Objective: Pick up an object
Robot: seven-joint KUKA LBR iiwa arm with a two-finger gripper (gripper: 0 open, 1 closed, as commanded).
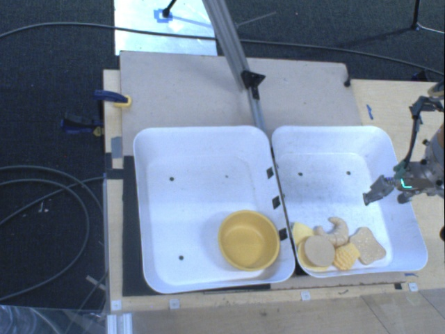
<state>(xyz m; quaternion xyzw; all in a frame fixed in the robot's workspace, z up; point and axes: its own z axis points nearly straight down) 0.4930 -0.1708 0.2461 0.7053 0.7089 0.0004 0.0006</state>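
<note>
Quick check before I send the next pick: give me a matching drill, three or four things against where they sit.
Things:
1. yellow bowl
2. round cracker
3. tool
4. blue clamp

Places:
A. over the right bin's right rim
B. left bin, near its front right corner
C. bench's left edge, outside the bins
D. right bin, front left, among the snack pieces

Pairs: 1-B, 2-D, 3-A, 4-C

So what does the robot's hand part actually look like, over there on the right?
The gripper is a small dark grey metal piece poking in over the right bin. Behind it sits a chunkier grey block with a tiny green-blue light glowing on it. Above that, thin dark cables and rods run upward along the arm. Finer detail is too blurry to tell.
</note>
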